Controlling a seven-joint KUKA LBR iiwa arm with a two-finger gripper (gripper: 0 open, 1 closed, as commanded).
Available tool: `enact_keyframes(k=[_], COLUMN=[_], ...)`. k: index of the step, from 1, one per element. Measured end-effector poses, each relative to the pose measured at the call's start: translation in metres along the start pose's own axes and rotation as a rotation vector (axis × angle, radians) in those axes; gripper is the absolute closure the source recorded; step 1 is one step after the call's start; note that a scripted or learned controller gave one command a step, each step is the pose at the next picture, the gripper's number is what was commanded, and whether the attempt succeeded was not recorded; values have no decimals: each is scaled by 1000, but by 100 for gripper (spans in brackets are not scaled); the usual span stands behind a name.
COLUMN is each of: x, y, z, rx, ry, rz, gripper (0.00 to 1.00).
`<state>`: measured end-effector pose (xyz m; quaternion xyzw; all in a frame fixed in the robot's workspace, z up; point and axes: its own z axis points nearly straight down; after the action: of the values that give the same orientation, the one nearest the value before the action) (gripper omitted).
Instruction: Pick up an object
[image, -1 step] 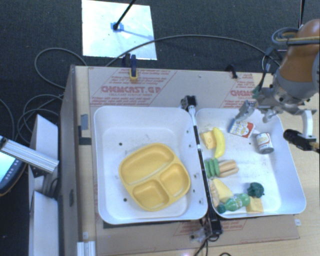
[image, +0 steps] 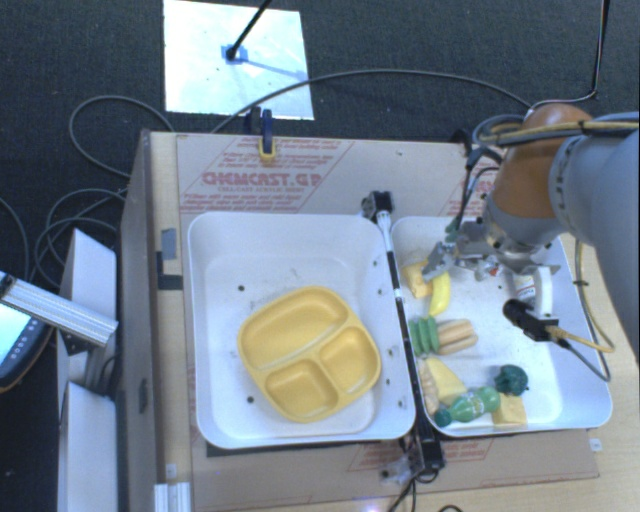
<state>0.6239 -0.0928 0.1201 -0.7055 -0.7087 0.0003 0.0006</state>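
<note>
Fingers' state: cannot tell. Gripper low in right bin, just above banana near its left wall. Below: hot dog, cheese wedge, broccoli. Left bin holds yellow divided plate.

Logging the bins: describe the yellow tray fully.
The yellow tray looks like glossy plastic, a rounded rectangle with three compartments, one long and two smaller. It lies flat and right side up, turned at an angle, on the floor of the left bin, toward its near right corner. Nothing shows inside it.
</note>
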Motion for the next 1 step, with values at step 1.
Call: enact_keyframes(k=[1], x=[3], y=[-9], z=[33], rx=[-4], ry=[0], rz=[3], gripper=[0])
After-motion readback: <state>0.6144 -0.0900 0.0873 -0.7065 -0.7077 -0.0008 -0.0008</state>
